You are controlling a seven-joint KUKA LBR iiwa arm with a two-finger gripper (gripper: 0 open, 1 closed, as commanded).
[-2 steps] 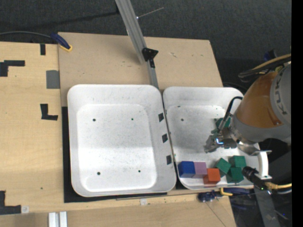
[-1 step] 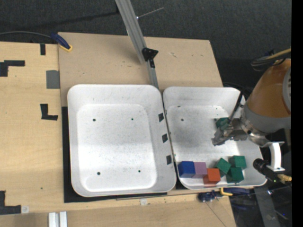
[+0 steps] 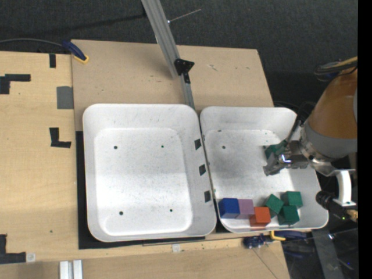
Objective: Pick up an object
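Note:
My gripper (image 3: 274,160) reaches in from the right over the right bin (image 3: 250,113), at the bin's right-middle. A small green block (image 3: 271,151) sits right at its tip, touching or nearly touching it; I cannot make out whether the block is gripped. Along the bin's front wall lie a blue block (image 3: 229,207), a purple block (image 3: 246,206), an orange block (image 3: 261,215) and three more green blocks (image 3: 289,214) bunched in the front right corner.
The left bin (image 3: 139,113) adjoins the right one along a shared rim. A slanted metal pole (image 3: 165,34) rises from behind the bins. The grey arm with its orange band (image 3: 340,106) overhangs the right bin's right wall.

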